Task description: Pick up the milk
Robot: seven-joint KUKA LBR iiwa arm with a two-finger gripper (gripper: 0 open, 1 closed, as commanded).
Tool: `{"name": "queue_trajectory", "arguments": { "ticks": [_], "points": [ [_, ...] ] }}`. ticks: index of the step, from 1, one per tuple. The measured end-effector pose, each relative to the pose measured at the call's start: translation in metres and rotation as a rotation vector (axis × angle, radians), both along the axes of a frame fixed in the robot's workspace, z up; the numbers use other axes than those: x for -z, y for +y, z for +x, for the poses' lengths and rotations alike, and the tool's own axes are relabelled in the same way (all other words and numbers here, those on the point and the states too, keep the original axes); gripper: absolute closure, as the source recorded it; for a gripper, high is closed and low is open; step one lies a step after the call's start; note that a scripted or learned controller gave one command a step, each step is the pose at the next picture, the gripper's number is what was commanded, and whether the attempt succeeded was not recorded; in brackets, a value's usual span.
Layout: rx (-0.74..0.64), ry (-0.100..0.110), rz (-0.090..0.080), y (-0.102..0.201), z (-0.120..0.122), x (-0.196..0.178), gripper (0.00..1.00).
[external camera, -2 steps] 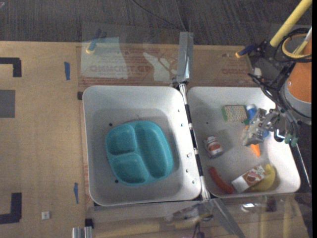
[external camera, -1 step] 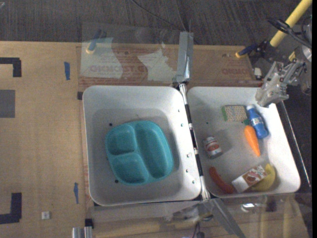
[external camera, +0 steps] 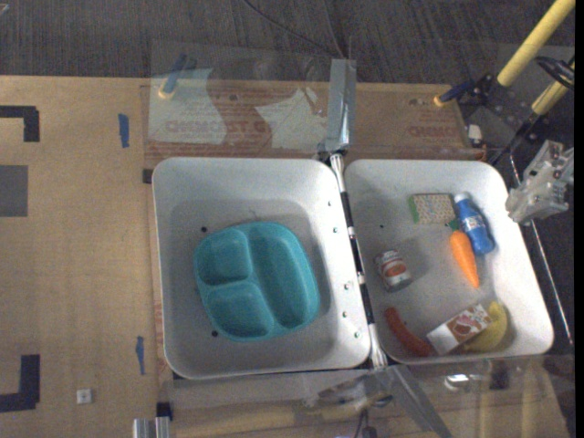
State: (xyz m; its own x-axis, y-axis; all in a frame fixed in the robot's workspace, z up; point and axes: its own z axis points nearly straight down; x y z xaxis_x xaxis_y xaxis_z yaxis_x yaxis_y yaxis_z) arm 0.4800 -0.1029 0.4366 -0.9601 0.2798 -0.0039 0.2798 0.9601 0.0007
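Gripper [external camera: 540, 190] sits at the right edge of the view, just outside the right bin's [external camera: 520, 245] upper-right rim, pale and blurred; can't tell how it is set, and nothing visible in its grasp. Milk carton [external camera: 463, 328] lies on its side in the right bin's lower-right corner, well below the gripper and a bit to its left, apart from it. Banana [external camera: 495, 328] touches the carton on the right, curving along the corner. Red sausage [external camera: 407, 332] lies just left of the carton. Nearer the gripper: blue bottle [external camera: 473, 224] with white cap, orange carrot [external camera: 465, 259] just below it, both tilted; green-and-tan sponge-like block [external camera: 431, 208] left of the bottle. Small can [external camera: 393, 269] lies mid-bin, left side. Left bin [external camera: 182, 190] holds a teal divided plate [external camera: 256, 280]. Clear panel [external camera: 242, 99] sits on the bench behind the left bin. Yellow pole [external camera: 538, 33] at top right.
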Motion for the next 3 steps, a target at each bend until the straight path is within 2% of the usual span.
{"name": "queue_trajectory", "arguments": {
  "ticks": [1,3],
  "points": [
    [0.569,-0.005,0.003,0.058,0.058,0.0,1.0],
    [0.572,-0.021,0.006,0.056,0.061,-0.023,1.0]
  ]
}}
